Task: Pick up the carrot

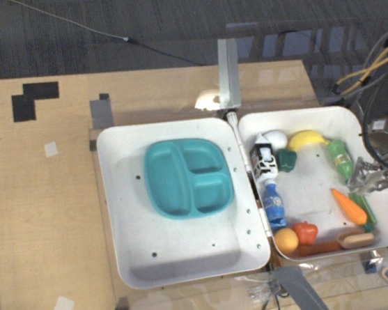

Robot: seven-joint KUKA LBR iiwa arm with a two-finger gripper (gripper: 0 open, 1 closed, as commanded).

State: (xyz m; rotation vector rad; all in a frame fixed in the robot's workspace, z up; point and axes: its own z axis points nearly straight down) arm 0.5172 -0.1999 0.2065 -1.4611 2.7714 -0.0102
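Observation:
The orange carrot (349, 207) lies slanted near the right wall of the right bin (309, 179), with a dark green piece along its right side. My gripper (369, 179) hovers at the bin's right edge, just up and right of the carrot's upper end. Its metal fingers (360, 176) point left toward the bin and nothing sits between them.
The right bin also holds a yellow banana (307, 139), a green bottle (340, 159), a blue bottle (273, 205), a black-and-white bottle (264, 159), a red tomato (304, 230), an orange fruit (286, 240) and a hot dog (355, 240). A teal divided plate (187, 177) sits in the left bin (143, 255).

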